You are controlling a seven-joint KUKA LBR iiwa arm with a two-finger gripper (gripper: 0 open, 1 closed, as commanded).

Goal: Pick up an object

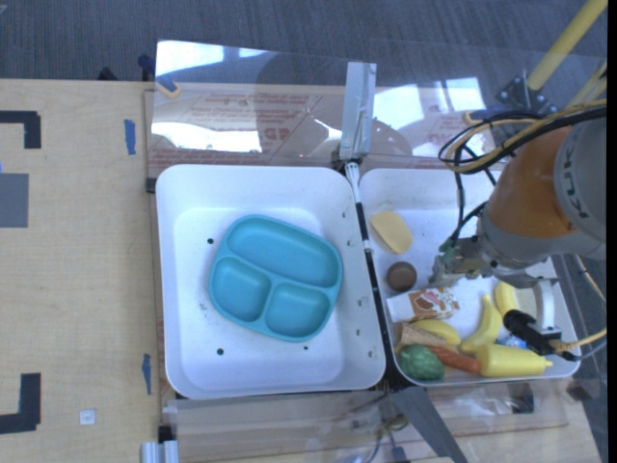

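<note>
green vegetable (419,362) at right bin's front | well below-left of claw (461,261) | claw state: cannot tell

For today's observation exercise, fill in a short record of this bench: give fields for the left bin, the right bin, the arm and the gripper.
left bin: holds a blue divided plate
right bin: toy foods, among them a yellow wedge, brown ball, banana, green piece
arm: reaches in from the right, over the right bin
gripper: low over the right bin, beside the brown ball; grasp cannot be told
</note>
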